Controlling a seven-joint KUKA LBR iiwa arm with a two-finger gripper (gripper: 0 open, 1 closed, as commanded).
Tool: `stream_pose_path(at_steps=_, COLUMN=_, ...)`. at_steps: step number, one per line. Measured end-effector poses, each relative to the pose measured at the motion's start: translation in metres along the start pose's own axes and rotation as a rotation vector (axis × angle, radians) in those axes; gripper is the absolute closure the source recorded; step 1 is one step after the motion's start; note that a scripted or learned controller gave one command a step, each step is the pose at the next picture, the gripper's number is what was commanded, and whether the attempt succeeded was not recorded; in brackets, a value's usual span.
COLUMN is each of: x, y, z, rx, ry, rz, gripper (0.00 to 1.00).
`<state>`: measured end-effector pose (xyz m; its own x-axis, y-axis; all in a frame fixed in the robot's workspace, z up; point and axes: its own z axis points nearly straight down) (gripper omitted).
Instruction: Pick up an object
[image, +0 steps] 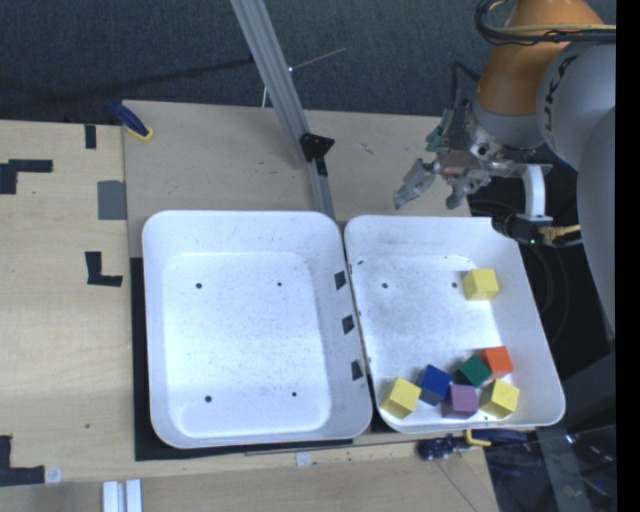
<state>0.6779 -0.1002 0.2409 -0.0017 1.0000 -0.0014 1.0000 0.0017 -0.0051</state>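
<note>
Arm (560, 90): grey metal, orange band, raised beyond the right bin's far rim. Gripper (432, 190): fingers spread, nothing between them; pick not yet begun. Right bin (420, 300): smooth white plastic, shallow. Blocks, small matte cubes: lone yellow block (481, 283) at the far side; cluster (455, 388) at the near edge

Grey arm (560, 90) reaches in from right; end effector (435, 190) fingers spread apart.
</note>
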Motion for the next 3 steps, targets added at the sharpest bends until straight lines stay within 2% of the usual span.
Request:
stream_pose_path(at_steps=2, x=0.002, y=0.000, z=0.091, rx=0.001, ry=0.000, rz=0.000, gripper=0.00)
stream_pose_path(at_steps=3, x=0.003, y=0.001, z=0.078, rx=-0.003, ry=0.001, rz=-0.002, gripper=1.00)
